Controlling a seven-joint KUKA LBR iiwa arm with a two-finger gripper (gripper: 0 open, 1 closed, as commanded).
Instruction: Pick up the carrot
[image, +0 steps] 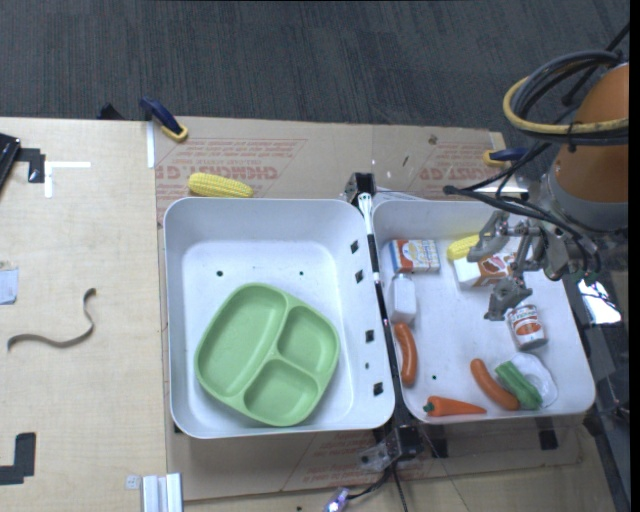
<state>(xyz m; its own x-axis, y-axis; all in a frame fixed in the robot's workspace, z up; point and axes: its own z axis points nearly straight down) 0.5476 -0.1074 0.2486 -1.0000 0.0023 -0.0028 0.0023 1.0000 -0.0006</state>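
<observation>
Gripper (508, 292) hangs over the right bin's (455, 330) far-right part; cannot tell its finger state. Carrot (455, 406) lies at the near wall, well apart. Risk, as I judge it: the sausage (493, 384) just beside gets grabbed, or the wall blocks a finger.

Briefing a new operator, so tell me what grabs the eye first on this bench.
The green divided plate stands out, lying alone in the left bin. The right bin is crowded with toy food, with the carrot near its front edge. The grey arm's claw hangs over that bin's back right part.
</observation>
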